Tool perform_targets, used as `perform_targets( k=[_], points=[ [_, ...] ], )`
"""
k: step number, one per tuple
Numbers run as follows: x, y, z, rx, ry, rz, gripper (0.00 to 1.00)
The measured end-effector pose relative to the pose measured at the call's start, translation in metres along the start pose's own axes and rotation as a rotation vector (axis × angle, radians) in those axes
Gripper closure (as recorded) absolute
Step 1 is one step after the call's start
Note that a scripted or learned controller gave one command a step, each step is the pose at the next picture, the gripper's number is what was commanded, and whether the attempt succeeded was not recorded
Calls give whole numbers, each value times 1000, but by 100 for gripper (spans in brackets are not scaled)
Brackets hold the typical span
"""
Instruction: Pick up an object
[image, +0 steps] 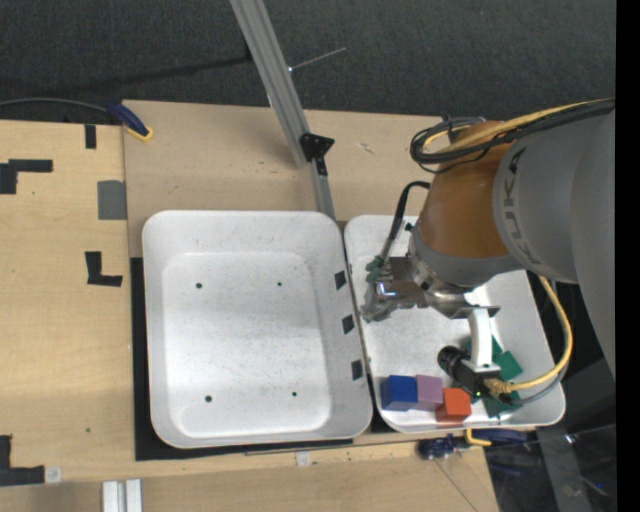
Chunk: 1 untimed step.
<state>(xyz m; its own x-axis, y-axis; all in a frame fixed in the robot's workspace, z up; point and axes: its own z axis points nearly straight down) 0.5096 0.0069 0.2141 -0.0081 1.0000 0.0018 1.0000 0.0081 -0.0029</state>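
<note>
The grey arm (540, 190) enters from the right of the frame, its orange band (462, 215) sitting over the upper part of the right bin (535, 300). The tool (380, 295) is at the arm's lower left end, above the left portion of that bin and close to the wall it shares with the left bin (245, 325). Whether the tool is open or closed cannot be told from this angle, and nothing can be seen held in it.

The objects lie in the lower part of the right bin, near its bottom rim. A blue block (400, 391) sits furthest left, with a pale purple block (430, 390) just beside it on the right, and an orange block (455, 403) touching or nearly touching the purple one at its lower right. A green piece (503, 368) lies further right, near the bin's lower right corner. A white bracket (484, 335) and a black cylindrical fitting (452, 360) on the arm's gear hang above these objects, with a yellow cable (560, 340) looping down the right side.

The tool is well above and to the left of the blocks, apart from them.

A grey metal rail (285, 100) runs diagonally from the top of the frame to the worktop (60, 330) behind the bins. Black tape marks (97, 268) lie on the wooden surface at the left.
</note>
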Motion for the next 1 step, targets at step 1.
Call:
perform_targets(
  k=[1],
  points=[
    [54,0,4,0,0,0,100]
  ],
)
